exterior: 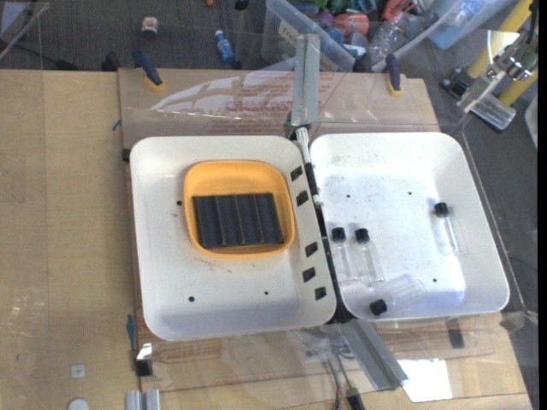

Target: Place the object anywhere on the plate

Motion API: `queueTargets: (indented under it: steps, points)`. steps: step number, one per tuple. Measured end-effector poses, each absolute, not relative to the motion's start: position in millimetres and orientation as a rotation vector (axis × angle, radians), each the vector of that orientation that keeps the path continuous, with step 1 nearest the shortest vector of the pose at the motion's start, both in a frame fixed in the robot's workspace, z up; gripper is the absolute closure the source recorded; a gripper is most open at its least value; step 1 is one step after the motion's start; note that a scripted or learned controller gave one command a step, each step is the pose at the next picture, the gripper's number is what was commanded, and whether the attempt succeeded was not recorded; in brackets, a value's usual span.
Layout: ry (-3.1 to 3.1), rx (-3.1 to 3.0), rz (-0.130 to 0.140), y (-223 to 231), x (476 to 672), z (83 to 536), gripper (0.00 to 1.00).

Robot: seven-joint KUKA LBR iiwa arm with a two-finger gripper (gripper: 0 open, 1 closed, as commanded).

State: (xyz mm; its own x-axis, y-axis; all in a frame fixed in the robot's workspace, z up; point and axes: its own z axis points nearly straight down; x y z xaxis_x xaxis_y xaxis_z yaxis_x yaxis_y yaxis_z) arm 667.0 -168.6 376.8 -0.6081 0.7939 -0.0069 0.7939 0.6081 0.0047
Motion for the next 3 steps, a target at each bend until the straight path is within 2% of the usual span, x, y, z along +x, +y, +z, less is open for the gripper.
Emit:
queueTargets:
  steps: [1, 2, 3]
  points:
    - [2.966, 0.997, 0.0, -196, 665.5, 438, 1.0]
    - [3.114, 0.348, -0.001, -221, 654.3, 438, 1.0]
    - [3.124, -0.243, -0.002, -222, 650.1, 439, 1.0]
